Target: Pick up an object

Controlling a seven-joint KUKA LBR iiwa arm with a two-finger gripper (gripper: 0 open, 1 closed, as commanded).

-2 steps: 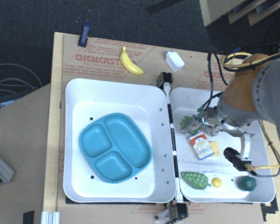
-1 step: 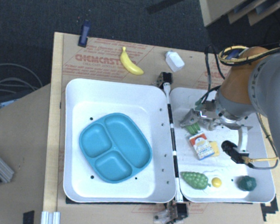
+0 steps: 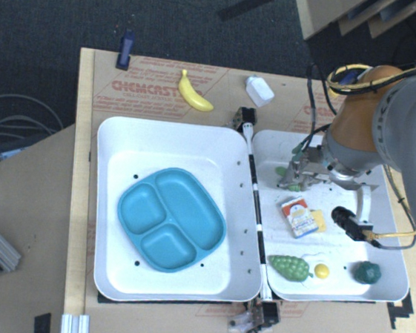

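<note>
Bins we count: two, left bin [image 3: 108, 188] and right bin [image 3: 397, 277]
Blue trays: one [image 3: 172, 219]
Bananas: one [image 3: 194, 93]
Small cartons: one [image 3: 301, 217]
Green bunches: one [image 3: 289, 267]
Yellow balls: one [image 3: 321, 270]

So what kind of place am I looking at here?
Probably a robot lab's picking test bench: a robot arm over two white bins, toy items such as a banana, and loose cables on carpet.

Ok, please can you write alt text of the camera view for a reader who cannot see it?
A grey robot arm lowers its gripper into the right bin, which holds a small carton, a green bumpy toy, a yellow ball and a dark teal object. The left bin holds a blue divided plate.
</note>
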